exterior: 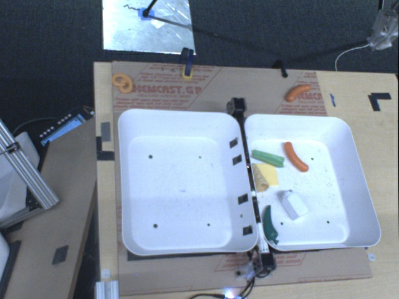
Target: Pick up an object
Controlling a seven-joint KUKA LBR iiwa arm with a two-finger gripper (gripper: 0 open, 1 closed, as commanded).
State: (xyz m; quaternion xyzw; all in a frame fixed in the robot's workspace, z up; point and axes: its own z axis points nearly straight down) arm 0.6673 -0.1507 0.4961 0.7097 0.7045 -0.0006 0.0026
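The right bin (355,167) holds several small objects. A green block (268,158) lies beside an orange sausage (296,156). Just below them is a pale yellow piece (265,176). A white block (293,204) sits nearer the front, and a dark green curved item (269,224) lies by the bin's front left corner. A grey part of the arm with the gripper (383,30) hangs at the far top right, well away from both bins and above the dark floor.
The left bin (124,167) stands beside the right one. On the cardboard behind the bins lie a second orange sausage (298,93), a tan ring (123,83) and a yellow and blue clamp (187,64). A metal frame (25,173) stands at the left.
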